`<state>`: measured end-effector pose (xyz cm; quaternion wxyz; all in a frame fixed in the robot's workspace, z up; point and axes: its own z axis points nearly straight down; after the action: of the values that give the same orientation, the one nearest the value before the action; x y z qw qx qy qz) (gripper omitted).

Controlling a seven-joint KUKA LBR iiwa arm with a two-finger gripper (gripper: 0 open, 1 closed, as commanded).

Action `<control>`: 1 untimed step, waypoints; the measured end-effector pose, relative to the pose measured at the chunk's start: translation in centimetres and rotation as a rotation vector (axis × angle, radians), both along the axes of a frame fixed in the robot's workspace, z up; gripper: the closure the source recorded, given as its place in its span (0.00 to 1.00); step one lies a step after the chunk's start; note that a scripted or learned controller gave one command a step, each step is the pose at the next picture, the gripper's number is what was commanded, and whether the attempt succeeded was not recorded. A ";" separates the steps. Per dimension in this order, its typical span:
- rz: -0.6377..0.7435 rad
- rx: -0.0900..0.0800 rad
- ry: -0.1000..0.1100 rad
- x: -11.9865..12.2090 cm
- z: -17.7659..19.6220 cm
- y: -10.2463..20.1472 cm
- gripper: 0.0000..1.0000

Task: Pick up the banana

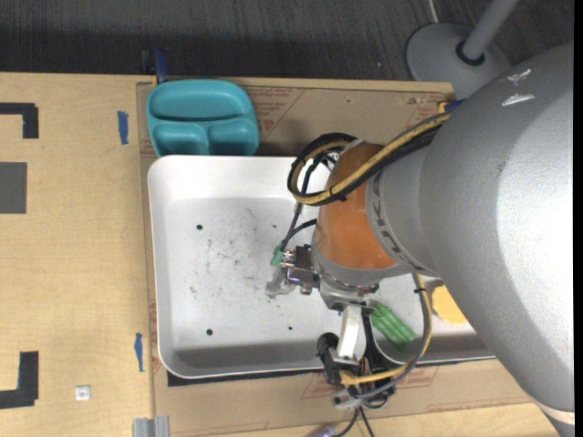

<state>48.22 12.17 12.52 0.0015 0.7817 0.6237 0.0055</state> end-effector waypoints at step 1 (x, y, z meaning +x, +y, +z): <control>-0.097 -0.003 0.013 -0.4 0.0 10.1 0.00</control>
<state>47.85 22.25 12.54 -0.0009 0.8109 0.5852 -0.0007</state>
